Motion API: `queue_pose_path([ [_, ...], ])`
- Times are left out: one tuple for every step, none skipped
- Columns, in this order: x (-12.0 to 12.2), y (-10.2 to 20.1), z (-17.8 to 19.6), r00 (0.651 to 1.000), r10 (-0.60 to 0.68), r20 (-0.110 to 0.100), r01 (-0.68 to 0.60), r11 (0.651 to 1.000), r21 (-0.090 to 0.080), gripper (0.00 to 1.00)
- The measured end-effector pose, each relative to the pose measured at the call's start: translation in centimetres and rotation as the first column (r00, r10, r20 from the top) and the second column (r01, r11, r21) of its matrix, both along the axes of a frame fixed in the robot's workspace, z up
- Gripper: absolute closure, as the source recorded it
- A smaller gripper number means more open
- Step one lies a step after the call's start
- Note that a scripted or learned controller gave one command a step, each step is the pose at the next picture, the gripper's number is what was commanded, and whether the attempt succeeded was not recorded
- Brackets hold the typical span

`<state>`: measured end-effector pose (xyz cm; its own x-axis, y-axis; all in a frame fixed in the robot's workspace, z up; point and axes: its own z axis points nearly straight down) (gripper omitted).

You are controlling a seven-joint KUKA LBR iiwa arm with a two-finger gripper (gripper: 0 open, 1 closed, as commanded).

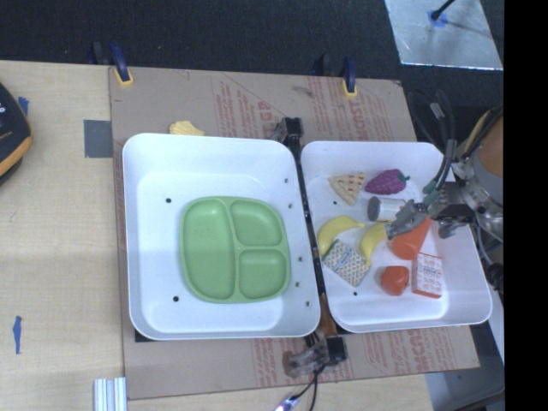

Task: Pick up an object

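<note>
The right bin (462,311) holds several toy foods: a purple grape bunch (387,180), a tan wedge (348,186), a grey cylinder (382,208), two yellow bananas (336,230), a checkered packet (347,263), a red tomato (394,279), an orange carrot-like piece (410,238) and a red-and-white box (428,275). My gripper (414,217) reaches in from the right, low over the bin's right half. Its fingertips sit at the upper end of the orange piece, beside the grey cylinder.
The left bin (145,229) holds a green divided plate (234,248). A yellow item (185,128) lies on the cardboard behind the left bin. Clamps (348,74) pin the cardboard at the back edge. A dark device (12,131) sits at far left.
</note>
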<state>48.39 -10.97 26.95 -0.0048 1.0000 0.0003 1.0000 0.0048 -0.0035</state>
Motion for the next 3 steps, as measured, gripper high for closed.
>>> queue_pose_path([
  [2.3, -8.6, -4.4, 1.0, -0.001, 0.001, 0.001, 1.0, -0.003, 0.0],
  [10.3, -7.7, -9.2, 1.0, 0.001, 0.0, -0.001, 1.0, -0.002, 0.0],
  [16.6, -5.1, -17.4, 1.0, 0.0, 0.007, 0.0, 1.0, -0.003, 0.0],
])
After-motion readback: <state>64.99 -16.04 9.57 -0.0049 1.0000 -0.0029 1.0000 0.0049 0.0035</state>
